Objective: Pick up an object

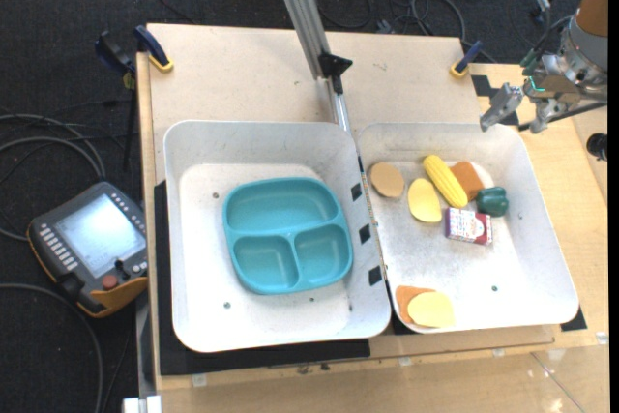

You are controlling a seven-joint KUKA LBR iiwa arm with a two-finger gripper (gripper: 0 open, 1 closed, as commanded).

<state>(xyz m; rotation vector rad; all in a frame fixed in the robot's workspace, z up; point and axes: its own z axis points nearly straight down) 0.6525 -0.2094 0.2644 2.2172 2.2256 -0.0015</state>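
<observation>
- Our gripper (523, 107) hangs above the right bin's (542, 251) far right corner, fingers spread apart and holding nothing.
- The likely targets lie below it in a tight cluster: corn (445, 180), a yellow slice (424, 201), a tan round (387, 180), a green piece (492, 201) and a small box (467, 226).
- We judge the crowding the main risk: the corn touches an orange piece (469, 177), so a finger may land on a neighbour and push things aside.
- The flat slices could slip out of a pinch.
- Another pair (426, 307) sits near the front rim, where a finger might strike the wall.
</observation>
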